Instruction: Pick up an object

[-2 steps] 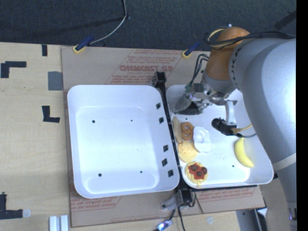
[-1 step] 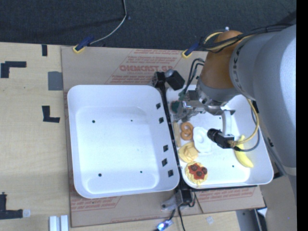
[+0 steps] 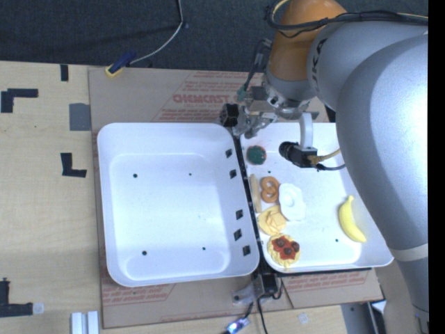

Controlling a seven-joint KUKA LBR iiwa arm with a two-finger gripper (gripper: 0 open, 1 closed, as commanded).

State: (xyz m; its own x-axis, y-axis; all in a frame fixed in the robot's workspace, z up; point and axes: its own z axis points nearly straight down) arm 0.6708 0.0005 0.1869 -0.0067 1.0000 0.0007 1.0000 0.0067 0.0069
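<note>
Green round piece (image 3: 256, 154) lies in the right bin (image 3: 327, 256), just near of the pincer (image 3: 249, 122); whether the pincer is apart cannot be told. A straight descent is advised.

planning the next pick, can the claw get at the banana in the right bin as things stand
Probably yes. The banana lies alone near the right bin's right edge, apart from the other toy foods, with nothing on top of it. The claw sits at the bin's far left corner, so the arm must swing across.
</note>
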